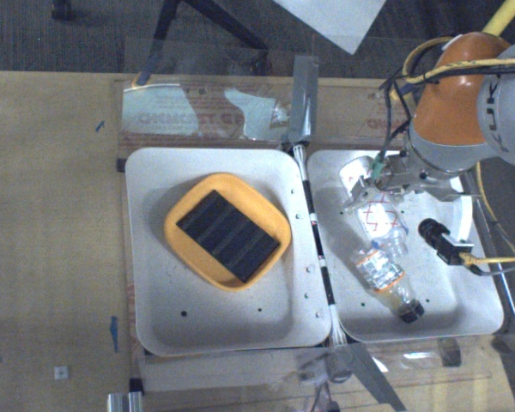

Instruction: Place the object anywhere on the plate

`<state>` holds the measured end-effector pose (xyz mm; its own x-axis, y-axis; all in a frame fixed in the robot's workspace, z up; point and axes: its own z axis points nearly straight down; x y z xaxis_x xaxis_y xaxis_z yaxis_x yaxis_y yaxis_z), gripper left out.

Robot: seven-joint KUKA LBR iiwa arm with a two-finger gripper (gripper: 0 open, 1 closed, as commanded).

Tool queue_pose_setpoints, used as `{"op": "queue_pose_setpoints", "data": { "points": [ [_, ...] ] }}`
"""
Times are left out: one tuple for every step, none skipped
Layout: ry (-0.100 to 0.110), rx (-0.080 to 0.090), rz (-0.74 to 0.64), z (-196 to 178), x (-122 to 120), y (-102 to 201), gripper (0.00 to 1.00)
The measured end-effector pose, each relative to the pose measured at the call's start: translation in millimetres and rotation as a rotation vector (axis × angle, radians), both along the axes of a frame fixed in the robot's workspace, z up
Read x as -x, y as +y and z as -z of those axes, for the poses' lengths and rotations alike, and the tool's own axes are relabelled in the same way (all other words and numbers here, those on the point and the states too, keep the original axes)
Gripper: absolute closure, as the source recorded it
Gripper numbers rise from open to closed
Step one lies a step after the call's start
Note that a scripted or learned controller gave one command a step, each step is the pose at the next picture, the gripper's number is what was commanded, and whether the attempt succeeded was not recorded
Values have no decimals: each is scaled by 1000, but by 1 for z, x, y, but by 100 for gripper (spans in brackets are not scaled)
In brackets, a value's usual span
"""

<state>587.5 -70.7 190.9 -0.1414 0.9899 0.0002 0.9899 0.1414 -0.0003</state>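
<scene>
Yellow plate (232,183) sits in the left bin (154,303), roughly centred and turned at an angle. A black ribbed panel (229,235) covers most of its floor, leaving the rim and a narrow margin bare.

Right bin (468,303): the task's thing is a clear plastic bottle (384,264). It lies on its side near the bin's middle, with its black cap (409,312) toward the near edge and its base end up toward the gripper. It is well apart from the plate, with the two bins' rims between them.

Handling, judged:
- The bottle looks empty or nearly so, hence light.
- Its walls look thin and crinkled, so they would give under squeeze and spring back.
- The surface is smooth and round, so it is likely to roll or squirt out of a pinch.
- It is not fragile.
- The best hold is probably across the body at mid-length, square to the long axis. The neck just behind the cap is stiffer but a narrower target.

Gripper (373,181) is low over the far part of the right bin, at or just beside the bottle's base end. Whether it touches the bottle cannot be made out. Released or clenched: cannot tell, as the wrist hides it.

Arm pose: the grey wrist points down and leftward, with the orange band (451,93) above it, and the arm reaches in from the right edge.
</scene>
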Motion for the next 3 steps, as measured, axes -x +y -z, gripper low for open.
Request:
{"op": "queue_pose_setpoints", "data": {
  "points": [
    [-1,1,-41,-24,9,77,100],
    [-2,1,-263,-9,-15,130,100],
    [2,-1,-168,6,-6,113,100]
  ]
}}
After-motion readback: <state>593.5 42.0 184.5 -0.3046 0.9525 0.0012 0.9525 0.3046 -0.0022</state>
